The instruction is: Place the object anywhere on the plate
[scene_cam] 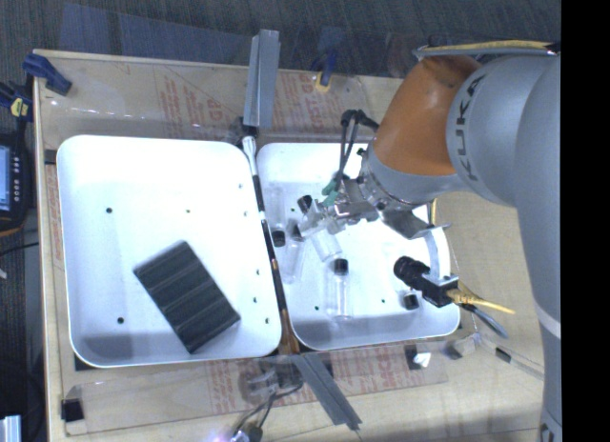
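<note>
Gripper [319,226]: low in right bin [381,333], finger state indeterminable. Step: pickup. Next: carry to plate [187,295], lower left.

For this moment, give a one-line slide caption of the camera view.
KUKA arm reaches into the right bin, its gripper low; dark ribbed plate lies in the left bin.

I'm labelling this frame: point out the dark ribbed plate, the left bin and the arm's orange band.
dark ribbed plate [187,295], camera view, centre of its top.
left bin [114,173], camera view, bare floor.
orange band [419,126], camera view, middle of the band.
</note>
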`<state>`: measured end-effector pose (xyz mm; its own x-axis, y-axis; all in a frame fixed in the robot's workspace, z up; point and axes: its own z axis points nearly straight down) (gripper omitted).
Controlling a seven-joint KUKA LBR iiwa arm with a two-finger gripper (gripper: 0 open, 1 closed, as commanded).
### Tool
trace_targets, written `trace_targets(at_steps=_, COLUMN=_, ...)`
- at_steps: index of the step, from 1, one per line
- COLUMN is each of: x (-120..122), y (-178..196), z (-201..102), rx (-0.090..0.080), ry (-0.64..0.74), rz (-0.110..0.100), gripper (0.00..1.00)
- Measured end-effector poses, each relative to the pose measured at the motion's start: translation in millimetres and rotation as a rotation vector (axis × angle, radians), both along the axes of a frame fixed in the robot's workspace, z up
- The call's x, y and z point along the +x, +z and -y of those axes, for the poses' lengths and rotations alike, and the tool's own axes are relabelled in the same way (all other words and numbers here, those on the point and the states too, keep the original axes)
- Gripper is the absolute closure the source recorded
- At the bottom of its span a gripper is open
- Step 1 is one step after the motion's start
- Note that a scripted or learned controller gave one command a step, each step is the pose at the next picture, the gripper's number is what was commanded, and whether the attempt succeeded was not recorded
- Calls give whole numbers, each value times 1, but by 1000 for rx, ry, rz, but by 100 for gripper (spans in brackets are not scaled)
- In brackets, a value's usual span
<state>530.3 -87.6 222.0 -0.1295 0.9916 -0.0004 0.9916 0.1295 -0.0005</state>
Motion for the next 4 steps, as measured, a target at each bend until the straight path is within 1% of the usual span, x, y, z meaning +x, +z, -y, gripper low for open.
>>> trace_targets(at_steps=1, x=85, y=15, z=-65, rx=0, ry=-370, rz=-3, gripper=100)
trace_targets(at_steps=2, x=112, y=-27, z=-125, rx=-1, ry=-953, rz=-5, gripper=100)
trace_targets(at_steps=3, x=112, y=-36, z=-199, rx=-1, ry=-1149, rz=-3, gripper=100)
trace_targets(at_steps=4, x=104, y=38, z=-239, rx=0, ry=-1012, rz=-3, gripper=100)
